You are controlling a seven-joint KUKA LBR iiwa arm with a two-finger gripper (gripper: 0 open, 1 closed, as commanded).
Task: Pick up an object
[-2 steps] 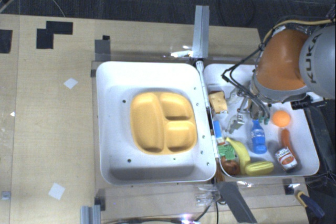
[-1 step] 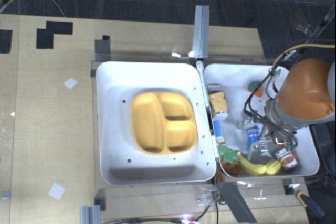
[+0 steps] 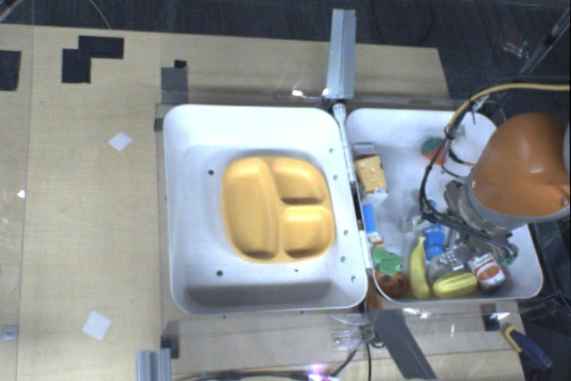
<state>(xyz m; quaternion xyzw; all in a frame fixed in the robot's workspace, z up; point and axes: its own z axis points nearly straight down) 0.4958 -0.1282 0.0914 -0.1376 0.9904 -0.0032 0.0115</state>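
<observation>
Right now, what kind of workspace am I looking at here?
Most likely a robotics lab bench set up for bin-picking trials: two shallow white bins, the left bin holding a yellow divided tray, the right bin holding small toy items, and the arm reaching over it.

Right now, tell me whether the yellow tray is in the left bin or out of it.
In. The yellow tray lies flat on the left bin's floor, near its middle, with white floor showing all round it.

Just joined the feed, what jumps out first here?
A yellow compartment tray lies alone in the middle of the left bin. The arm's orange band looms over the right bin, where bananas and small items crowd the near end.
</observation>
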